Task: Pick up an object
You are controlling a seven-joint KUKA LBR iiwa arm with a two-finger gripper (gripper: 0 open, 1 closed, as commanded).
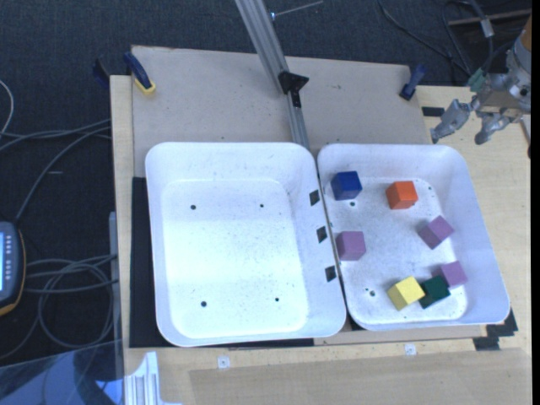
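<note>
Jaws spreading apart and gripping nothing, the gripper (469, 127) is hanging at the upper right of the camera view, over the worktop (219, 87) just beyond the far right corner of the right bin (479, 226). All candidate objects are lying in that bin, well apart from the gripper: a blue cube (346, 185) near the far left, an orange cube (402, 195) just right of it, a purple cube (350, 245) beside the dividing edge, a second purple cube (436, 231) toward the right wall, and, at the near end, a yellow cube (406, 292), a dark green cube (435, 291) and a third purple cube (453, 273) sitting close together, apparently touching. The left bin (169, 226) is lying alongside, holding no cubes. Judged from this layout, the pick is not yet beginning, and several failures are looming: a descent aimed at the near cluster is risking one finger landing on a neighbour, pushing cubes aside rather than enclosing one; a descent at the purple cube by the right wall is risking contact with the bin's sloped rim; and any cube sitting rotated to the closing direction is likely to twist or squirt out as the jaws meet its corners.
</note>
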